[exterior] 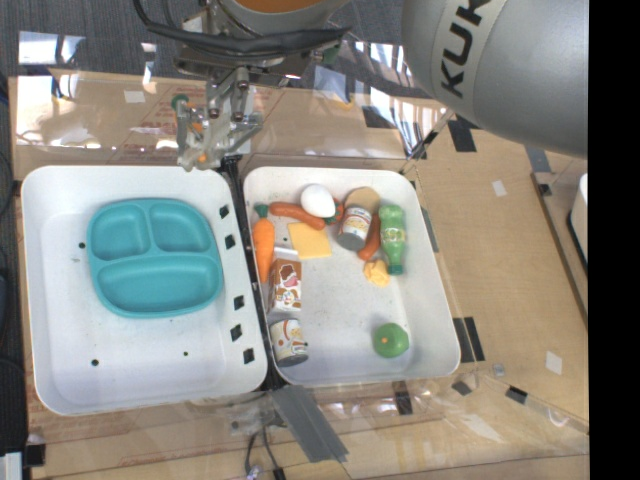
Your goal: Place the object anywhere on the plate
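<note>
Several small food items crowd the right bin (430,298), mostly against its left and far sides: a carrot (263,249) along the left wall, a slim sausage (297,213) and a white egg (318,201) at the far edge, a yellow cheese slice (311,240) just near of them, a can (355,226) touching a green bottle's (392,237) neighbour side, a carton (286,286) and a second tin (289,341) lined up down the left wall, and a green apple (391,341) alone toward the near right corner. Open white floor lies between the apple and the bottle.

One teal divided plate (152,257) sits in the left bin (60,368), toward its far half, with bare floor around it, widest on the near side. Its three compartments hold nothing.

Above the far rim where the two bins meet hangs the gripper (212,153), its fingers pointing down with nothing visibly between them; how wide they stand cannot be told. The grey arm (500,38) crosses the far right corner.
</note>
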`<state>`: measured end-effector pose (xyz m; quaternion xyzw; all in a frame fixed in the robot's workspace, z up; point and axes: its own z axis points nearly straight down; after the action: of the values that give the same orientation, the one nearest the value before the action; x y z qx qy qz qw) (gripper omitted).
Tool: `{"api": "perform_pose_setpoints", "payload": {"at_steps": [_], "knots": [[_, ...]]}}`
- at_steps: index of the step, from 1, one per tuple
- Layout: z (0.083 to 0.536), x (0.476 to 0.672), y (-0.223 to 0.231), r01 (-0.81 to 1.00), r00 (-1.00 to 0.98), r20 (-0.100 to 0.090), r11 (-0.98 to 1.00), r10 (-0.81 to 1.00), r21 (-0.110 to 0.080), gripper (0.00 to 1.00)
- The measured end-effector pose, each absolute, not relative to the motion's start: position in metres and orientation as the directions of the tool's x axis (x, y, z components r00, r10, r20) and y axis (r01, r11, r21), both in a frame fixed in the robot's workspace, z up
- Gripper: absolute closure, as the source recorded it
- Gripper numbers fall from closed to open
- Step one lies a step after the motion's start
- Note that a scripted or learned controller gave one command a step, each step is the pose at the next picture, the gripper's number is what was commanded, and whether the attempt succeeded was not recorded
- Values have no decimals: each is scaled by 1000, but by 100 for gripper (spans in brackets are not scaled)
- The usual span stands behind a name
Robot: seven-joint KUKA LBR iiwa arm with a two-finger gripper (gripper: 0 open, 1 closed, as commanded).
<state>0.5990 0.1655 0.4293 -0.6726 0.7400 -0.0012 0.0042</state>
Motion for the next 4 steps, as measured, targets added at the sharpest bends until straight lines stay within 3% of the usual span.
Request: {"api": "perform_pose_setpoints", "payload": {"at_steps": [1,2,3,4], "knots": [[300,638,181,-1000,27,0,-27,-1000,15,100],[239,655,137,-999,-45,1,45,-999,6,100],[162,652,216,-1000,7,0,-7,-1000,12,100],[105,653,225,-882,-470,-17,470,-882,-8,100]]}}
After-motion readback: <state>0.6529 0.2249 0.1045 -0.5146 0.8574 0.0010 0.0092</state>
